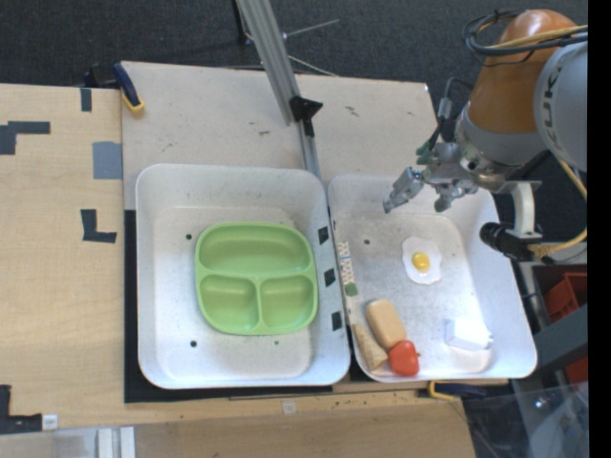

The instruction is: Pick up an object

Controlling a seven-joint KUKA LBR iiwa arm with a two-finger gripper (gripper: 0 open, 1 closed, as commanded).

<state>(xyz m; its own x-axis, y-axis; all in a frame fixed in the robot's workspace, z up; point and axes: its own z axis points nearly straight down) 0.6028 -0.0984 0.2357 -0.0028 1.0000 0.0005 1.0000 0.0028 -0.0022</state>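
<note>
The tool [420,191] hangs open and holds nothing above the right bin [496,284]; the fried egg [421,260] lies below; picking is not yet done.

Robotics lab — taped plywood bench [57,256], two white bins [153,256], toy food [421,260].

Fried egg [421,260] flat, mid right bin [496,284]; bread [387,322] + tomato [404,358] nr front.
</note>
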